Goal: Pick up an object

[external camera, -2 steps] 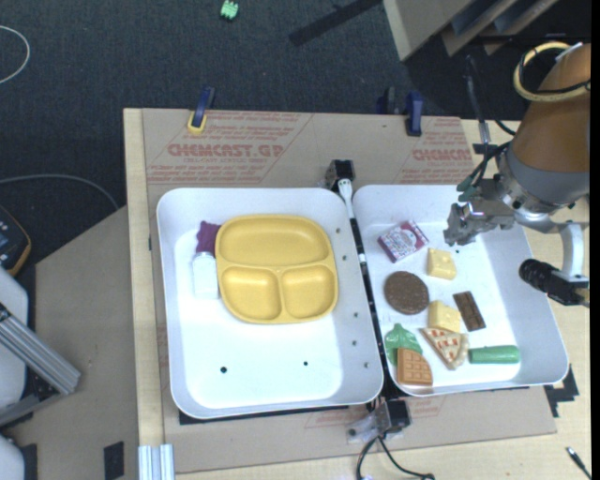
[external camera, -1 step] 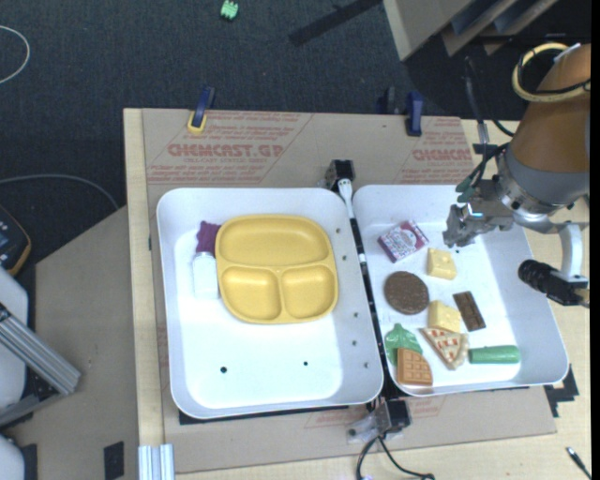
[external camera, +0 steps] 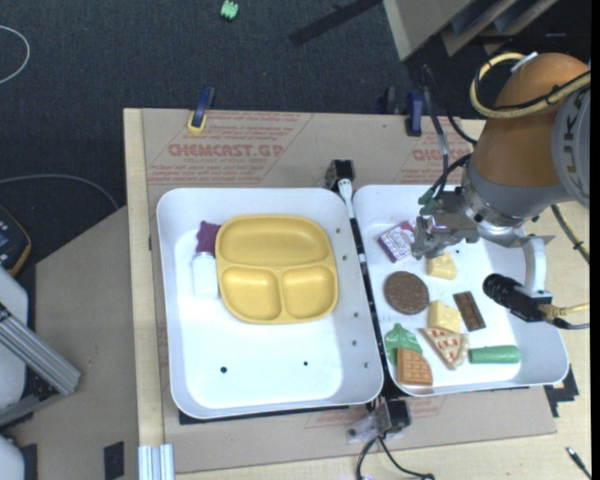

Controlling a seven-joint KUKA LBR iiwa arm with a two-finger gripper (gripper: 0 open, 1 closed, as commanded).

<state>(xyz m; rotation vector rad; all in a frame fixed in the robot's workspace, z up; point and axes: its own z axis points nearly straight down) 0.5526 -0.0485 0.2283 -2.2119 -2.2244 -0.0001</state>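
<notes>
I have the jaws [external camera: 427, 242] low over the right bin [external camera: 555, 352], beside the purple packet [external camera: 396, 243], their state unreadable.

A brown board [external camera: 272, 141] with red lettering is lying across the bench and carrying two white bins, the left bin [external camera: 173, 309] and the right bin [external camera: 555, 361], which are sitting side by side and touching. A black clip [external camera: 339, 174] is sitting at their far junction and another clip [external camera: 389, 412] at the near junction. A yellow clamp [external camera: 199, 114] is gripping the board's far edge on the left, and a blue clamp [external camera: 413, 112] is gripping it further right. Dark carpet [external camera: 94, 56] is spreading beyond, with a small green piece [external camera: 229, 10] lying on it. An aluminium rail [external camera: 37, 356] is slanting at the near left.
</notes>
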